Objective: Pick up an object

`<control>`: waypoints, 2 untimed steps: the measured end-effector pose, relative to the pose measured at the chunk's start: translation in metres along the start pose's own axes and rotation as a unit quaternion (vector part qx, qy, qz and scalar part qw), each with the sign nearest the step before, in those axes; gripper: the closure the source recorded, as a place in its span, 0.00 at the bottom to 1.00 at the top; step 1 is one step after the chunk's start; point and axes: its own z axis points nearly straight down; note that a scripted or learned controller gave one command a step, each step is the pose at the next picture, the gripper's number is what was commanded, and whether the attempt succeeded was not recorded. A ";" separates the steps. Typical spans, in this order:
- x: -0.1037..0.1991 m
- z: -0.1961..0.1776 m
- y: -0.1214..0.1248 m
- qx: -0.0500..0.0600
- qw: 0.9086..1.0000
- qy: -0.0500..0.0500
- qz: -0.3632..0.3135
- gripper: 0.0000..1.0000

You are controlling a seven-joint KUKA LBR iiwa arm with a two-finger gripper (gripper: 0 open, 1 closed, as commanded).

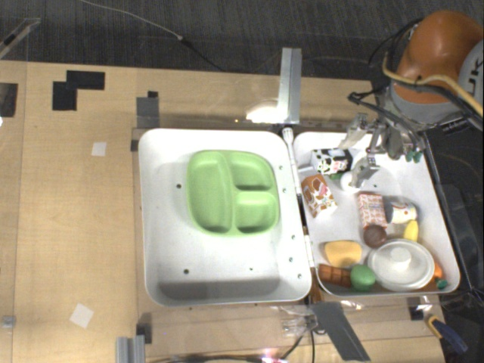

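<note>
Where arm [423,59] overhangs right bin [435,184], jaws indistinct.

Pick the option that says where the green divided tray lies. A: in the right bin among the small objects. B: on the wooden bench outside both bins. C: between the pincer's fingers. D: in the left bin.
D: the green divided tray rests on the floor of the left bin, while the small objects lie in the right bin.
</note>
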 end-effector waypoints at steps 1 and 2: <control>0.040 0.074 -0.037 0.000 0.999 0.002 0.044 0.00; 0.066 0.082 -0.093 0.000 0.993 -0.001 0.121 0.00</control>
